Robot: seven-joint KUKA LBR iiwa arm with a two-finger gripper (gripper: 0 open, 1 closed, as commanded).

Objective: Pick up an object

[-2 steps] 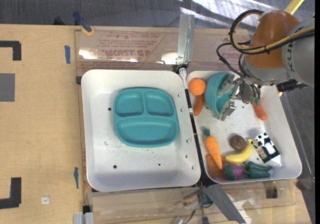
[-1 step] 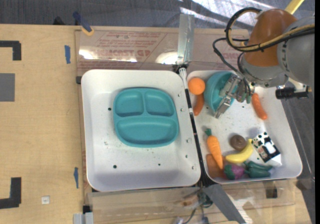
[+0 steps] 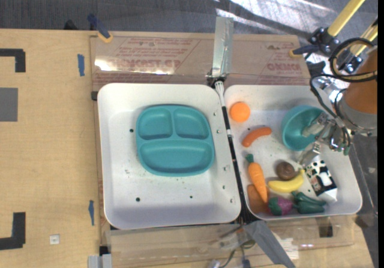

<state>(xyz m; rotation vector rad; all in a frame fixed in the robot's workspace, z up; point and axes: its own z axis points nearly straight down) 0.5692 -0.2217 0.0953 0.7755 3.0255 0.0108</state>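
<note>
On the left, the left white shallow bin (image 3: 114, 201) holds one teal plastic divided plate (image 3: 175, 139) with three compartments, its long side running across the view. Behind both bins lies a sheet of clear film (image 3: 150, 57) with red mirrored lettering too faint to read.

The right white shallow bin (image 3: 354, 201) holds the loose toys. One small orange ball (image 3: 239, 111) sits near the bin's far left corner. Just below it lies one curved orange sausage-like piece (image 3: 257, 135), its long axis running left to right and slightly upward. One orange toy carrot (image 3: 258, 180) lies along the left wall, tip toward the near edge, green top away. One brown rounded piece (image 3: 285, 170) rests just above one yellow toy banana (image 3: 286, 186), whose long axis runs left to right. Below the banana are one magenta piece (image 3: 275, 204) and one dark green piece (image 3: 308, 203). One teal plastic bowl (image 3: 300, 127) sits tilted toward the far right. One black-and-white patterned carton (image 3: 320, 177) lies near the right wall; its markings are unreadable.

The gripper (image 3: 321, 141) hangs over the bowl's right rim; whether its fingers are spread or closed cannot be told, and nothing is seen between them.
</note>
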